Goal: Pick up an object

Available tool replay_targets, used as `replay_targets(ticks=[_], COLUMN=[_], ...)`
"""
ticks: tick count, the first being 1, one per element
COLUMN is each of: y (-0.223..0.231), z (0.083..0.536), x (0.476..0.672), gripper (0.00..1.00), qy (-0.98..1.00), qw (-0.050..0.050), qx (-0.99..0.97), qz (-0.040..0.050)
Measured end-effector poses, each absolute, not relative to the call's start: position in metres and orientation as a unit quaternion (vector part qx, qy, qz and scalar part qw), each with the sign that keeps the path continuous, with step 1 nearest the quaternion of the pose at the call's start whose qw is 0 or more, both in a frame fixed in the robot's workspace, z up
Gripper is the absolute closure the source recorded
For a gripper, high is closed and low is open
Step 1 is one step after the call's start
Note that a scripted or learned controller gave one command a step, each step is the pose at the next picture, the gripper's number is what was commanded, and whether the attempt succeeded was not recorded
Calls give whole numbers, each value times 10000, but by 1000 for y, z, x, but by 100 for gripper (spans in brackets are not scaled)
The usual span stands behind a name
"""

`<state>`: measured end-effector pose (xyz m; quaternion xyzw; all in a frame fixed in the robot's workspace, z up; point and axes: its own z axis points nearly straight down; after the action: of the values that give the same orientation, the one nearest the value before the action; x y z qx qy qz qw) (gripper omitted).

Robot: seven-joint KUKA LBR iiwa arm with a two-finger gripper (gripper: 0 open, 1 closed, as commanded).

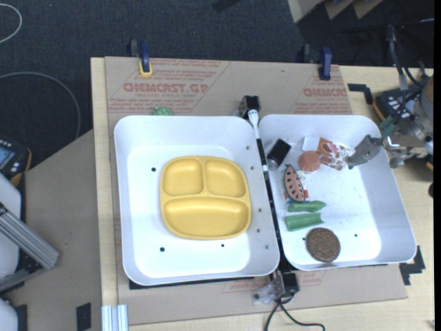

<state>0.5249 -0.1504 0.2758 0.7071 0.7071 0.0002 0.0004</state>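
Nothing is lifted yet: the end effector [363, 152] hovers near the right bin's [386, 205] far right edge, its grip state impossible to tell, just beside the patterned packet [335, 153], so the whole grasp remains to do.

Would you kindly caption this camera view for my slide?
End effector hovers over the right bin of toy food; yellow divided plate sits in the left bin.
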Motion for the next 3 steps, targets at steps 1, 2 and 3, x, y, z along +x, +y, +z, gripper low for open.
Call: replay_targets(ticks=[1, 2, 3], y=[-100, -101, -76], z=[478, 480, 386], x=[494, 494, 478], gripper=[0, 100, 100], qy=[7084, 7077, 7078], qw=[83, 33, -45], qx=[7057, 7065, 7064], qz=[66, 14, -31])
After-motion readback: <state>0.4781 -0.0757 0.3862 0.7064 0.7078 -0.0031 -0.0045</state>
